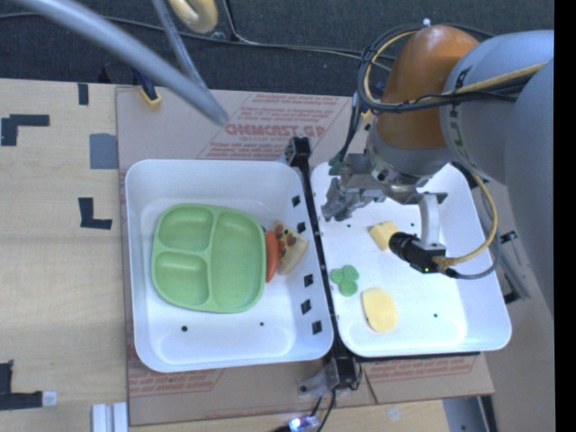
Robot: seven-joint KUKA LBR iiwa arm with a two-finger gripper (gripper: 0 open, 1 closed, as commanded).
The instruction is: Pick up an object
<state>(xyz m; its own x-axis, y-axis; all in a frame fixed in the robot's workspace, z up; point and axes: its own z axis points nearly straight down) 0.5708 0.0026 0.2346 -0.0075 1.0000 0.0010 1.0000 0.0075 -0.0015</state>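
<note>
Gripper (346, 196) hovering over the right bin (468, 327)

Can't tell the jaw state. Closest grab: yellow chunk (382, 235), just right and nearer, long axis running left-right.

Bench (54, 268) is pale wood w/ dark tape marks at 9 and 10 o'clock. A brown cardboard sheet (270, 124) w/ red print lies flat on it, mid-frame. Two shallow white bins sit on the cardboard, side by side, walls touching along a dark clip strip: left bin (144, 331) toward 7 o'clock, right bin (486, 331) toward 4 o'clock. Cardboard edge pokes out below both bins at 6 o'clock. Black cables (270, 43) run across dark floor at 12.
</note>
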